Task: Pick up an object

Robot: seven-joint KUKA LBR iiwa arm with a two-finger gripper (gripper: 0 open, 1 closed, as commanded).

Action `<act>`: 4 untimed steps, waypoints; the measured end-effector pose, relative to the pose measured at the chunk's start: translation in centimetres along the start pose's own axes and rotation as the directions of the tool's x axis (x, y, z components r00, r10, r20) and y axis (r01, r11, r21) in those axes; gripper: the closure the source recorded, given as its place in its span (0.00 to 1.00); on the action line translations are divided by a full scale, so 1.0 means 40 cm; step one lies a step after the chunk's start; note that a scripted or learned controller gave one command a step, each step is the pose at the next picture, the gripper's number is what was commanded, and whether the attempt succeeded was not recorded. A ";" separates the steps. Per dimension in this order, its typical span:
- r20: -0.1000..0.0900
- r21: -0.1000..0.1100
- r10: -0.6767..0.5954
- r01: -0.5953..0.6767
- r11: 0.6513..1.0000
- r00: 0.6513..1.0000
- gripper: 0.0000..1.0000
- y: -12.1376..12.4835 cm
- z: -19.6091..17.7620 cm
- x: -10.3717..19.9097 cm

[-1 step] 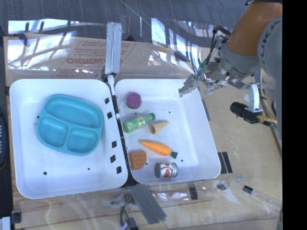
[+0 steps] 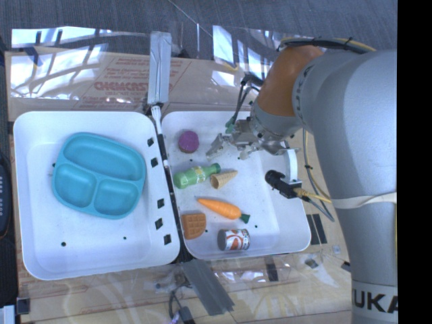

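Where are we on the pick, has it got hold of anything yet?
Nothing looks picked yet. The purple ball, green bottle, ice cream cone, carrot, waffle and can all lie on the floor of the right bin. The end effector sits over that bin's upper part, beside the ball, with nothing visible in it. Still left: grasping and lifting one object.

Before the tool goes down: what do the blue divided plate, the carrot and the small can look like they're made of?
Blue divided plate: likely moulded plastic, one even colour with a soft sheen. Carrot: probably a plastic toy, smooth uniform orange with a green stub. Small can: looks like metal or a toy copy, with a pale end and printed label; I can't tell which.
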State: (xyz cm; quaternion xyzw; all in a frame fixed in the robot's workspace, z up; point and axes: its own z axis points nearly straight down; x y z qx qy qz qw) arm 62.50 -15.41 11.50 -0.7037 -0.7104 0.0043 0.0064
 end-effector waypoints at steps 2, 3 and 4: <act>0.003 -0.014 0.002 -0.002 1.000 1.000 0.00 0.081 0.056 0.067; 0.002 -0.013 -0.004 0.005 1.000 1.000 1.00 0.082 0.030 0.072; 0.001 -0.019 -0.001 0.001 1.000 1.000 1.00 -0.041 -0.201 0.228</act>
